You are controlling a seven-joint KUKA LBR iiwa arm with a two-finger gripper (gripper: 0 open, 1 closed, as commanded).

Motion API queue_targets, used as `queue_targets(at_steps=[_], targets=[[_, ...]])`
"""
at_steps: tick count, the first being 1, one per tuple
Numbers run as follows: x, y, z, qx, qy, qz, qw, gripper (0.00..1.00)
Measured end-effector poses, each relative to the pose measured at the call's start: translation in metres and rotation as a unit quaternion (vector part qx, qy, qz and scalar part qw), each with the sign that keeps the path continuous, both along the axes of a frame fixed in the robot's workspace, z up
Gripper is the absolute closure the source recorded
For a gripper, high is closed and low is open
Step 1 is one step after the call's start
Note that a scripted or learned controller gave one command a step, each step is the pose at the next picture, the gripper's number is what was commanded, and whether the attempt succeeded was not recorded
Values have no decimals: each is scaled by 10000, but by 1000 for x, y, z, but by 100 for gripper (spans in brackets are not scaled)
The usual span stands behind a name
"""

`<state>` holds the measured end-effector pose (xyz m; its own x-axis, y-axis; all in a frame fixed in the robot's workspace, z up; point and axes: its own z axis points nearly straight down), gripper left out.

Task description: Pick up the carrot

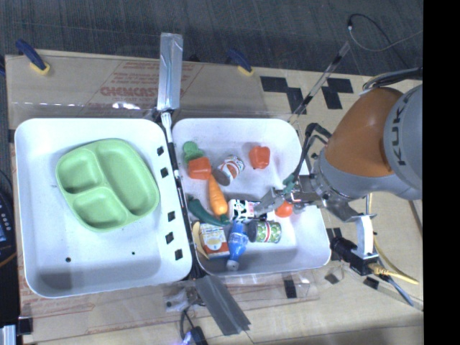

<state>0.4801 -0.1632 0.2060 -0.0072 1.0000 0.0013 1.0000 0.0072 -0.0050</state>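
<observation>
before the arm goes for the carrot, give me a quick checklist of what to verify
1. Carrot located: ok, it lies in the right bin, left of centre.
2. Carrot free to lift: not ok, a black-and-white cow toy and a green item crowd its lower end.
3. Gripper over the carrot: not ok, it sits to the right, near a small red-orange piece.
4. Fingers open: cannot tell, too small and cluttered.
5. Nothing already carried: cannot tell.
6. Left bin irrelevant: ok, it holds the green divided plate.
</observation>
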Motion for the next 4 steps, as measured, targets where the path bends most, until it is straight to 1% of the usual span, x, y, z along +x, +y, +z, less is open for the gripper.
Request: queue_targets(at_steps=[1,2,3,4], targets=[[1,0,9,2,10,28,10000,100],[1,0,10,-1,10,31,10000,0],[85,50,-14,-1,-6,539,9985,0],[129,67,-89,-44,-163,1176,9929,0]])
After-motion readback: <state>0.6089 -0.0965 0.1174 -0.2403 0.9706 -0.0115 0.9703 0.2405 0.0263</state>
